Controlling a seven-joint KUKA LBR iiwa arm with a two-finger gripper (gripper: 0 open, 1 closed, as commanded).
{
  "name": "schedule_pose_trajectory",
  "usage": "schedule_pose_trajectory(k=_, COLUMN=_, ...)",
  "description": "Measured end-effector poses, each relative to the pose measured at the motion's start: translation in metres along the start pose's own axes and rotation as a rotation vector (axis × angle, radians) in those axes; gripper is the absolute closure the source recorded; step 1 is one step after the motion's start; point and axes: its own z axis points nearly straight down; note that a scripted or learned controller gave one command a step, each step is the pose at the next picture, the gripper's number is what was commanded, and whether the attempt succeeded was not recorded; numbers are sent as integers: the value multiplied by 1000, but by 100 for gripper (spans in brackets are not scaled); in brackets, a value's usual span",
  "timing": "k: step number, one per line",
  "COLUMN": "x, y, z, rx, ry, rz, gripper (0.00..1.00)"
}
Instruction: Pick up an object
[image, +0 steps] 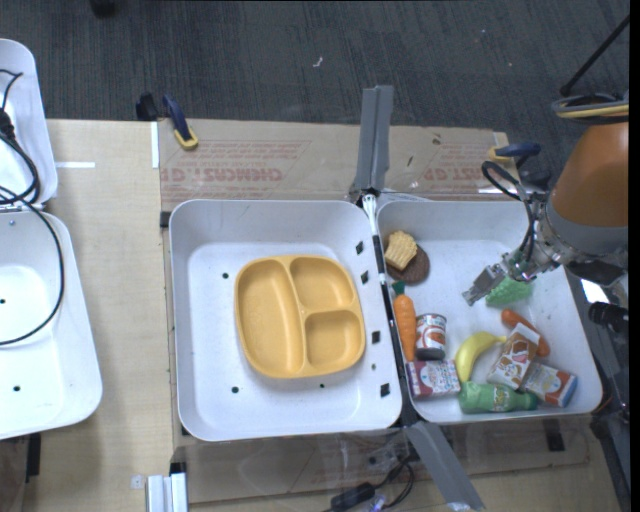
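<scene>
At the right of the frame, in the right bin (455, 228), the gripper (497, 284) pinches a small, pale green, crumpled-looking object (513, 291) between its fingers, just above the banana (474, 353).

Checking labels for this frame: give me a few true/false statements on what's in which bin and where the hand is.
1. The yellow tray lies in the left bin. True.
2. The carrot lies in the left bin. False: it is in the right bin, along its left wall.
3. The hand is over the right bin, beside a green item. True.
4. The banana sits on the tray. False: it is in the right bin, among the other items.
5. The green bottle lies near the right bin's front edge. True.
</scene>
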Motion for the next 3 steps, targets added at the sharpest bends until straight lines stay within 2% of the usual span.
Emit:
schedule_pose_trajectory(k=1, x=13, y=-66, z=62, rx=0, ry=1, rz=-85, gripper=0)
schedule_pose_trajectory(k=2, x=13, y=-65, z=53, rx=-3, ry=-1, rz=-82, gripper=100)
schedule_pose_trajectory(k=3, x=58, y=-40, z=-42, rx=-2, ry=-2, rz=-54, gripper=100)
